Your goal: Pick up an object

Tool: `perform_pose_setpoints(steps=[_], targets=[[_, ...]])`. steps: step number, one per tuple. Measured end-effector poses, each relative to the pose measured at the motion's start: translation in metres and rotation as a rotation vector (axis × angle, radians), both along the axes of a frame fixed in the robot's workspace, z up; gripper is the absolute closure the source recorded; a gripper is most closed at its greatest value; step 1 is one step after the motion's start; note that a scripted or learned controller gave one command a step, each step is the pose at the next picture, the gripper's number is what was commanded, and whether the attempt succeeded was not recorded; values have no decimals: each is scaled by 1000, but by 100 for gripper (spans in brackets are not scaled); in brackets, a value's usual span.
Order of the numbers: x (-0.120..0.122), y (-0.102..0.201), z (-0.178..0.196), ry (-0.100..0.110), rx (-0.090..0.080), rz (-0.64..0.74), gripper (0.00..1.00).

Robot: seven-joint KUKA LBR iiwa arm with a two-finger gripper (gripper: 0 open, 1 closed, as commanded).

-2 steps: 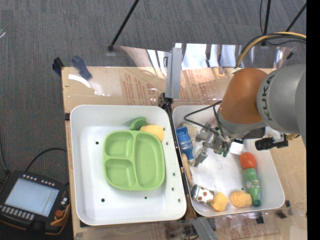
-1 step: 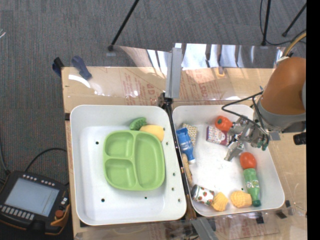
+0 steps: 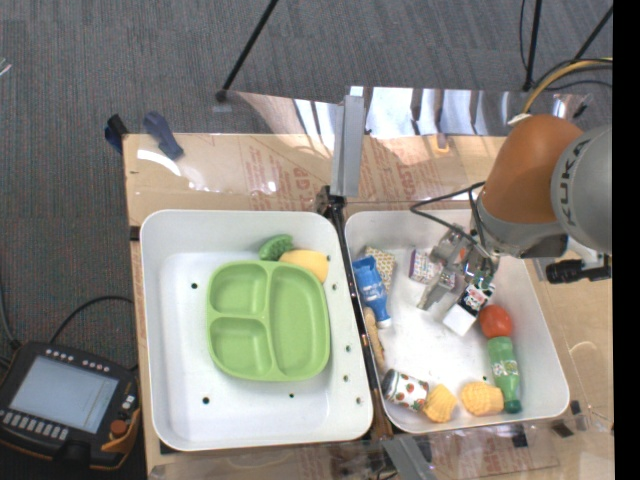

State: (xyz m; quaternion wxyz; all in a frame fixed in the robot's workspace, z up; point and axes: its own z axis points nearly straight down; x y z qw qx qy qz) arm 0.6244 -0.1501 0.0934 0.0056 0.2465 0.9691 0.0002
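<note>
Big grey arm (image 3: 585, 193) with a round orange band, reaching in from the right, bent down over the right bin (image 3: 552, 353). Pincer (image 3: 450, 273) pointed down and to the left, low inside that bin, near its back half. Shiny metal fingers, a bit apart it seems, but too blurry to tell how far, and hard to tell if anything sits between them. Small white and black box (image 3: 468, 306) just beside the pincer tip, touching or almost touching. Small packet with purple print (image 3: 422, 265) on the other side of the pincer, close by.

More toys in the right bin: a blue tube-shaped bottle (image 3: 371, 288) lying by the left wall, a round red tomato (image 3: 495, 321), a green bottle (image 3: 505, 368) lying just under the tomato, a bumpy yellow corn piece (image 3: 480, 398) next to it, one more bumpy yellow piece (image 3: 438, 404) near the front wall, and a little can (image 3: 404, 388) with red and white on it, lying on its side and touching that yellow piece.

Left bin (image 3: 160, 268), white and smooth, with small dark dots on the floor. Green plate (image 3: 268, 321) in the middle, smooth plastic, rounded corners, three parts. Yellow lemon (image 3: 305, 263) at the plate's back edge, with a bumpy green thing (image 3: 276, 245) just beside it.

Brown cardboard-like surface (image 3: 230, 173) under both bins, with clear shiny film on it. Black tablet with a grey screen (image 3: 65, 398) on the floor at the lower left.
</note>
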Motion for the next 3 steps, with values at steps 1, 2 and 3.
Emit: perform_pose_setpoints(steps=[1,2,3], targets=[[-84,-43,-1,2,-1,58,0],[-15,0,0,-4,0,75,0],[0,47,2,-7,-9,109,0]])
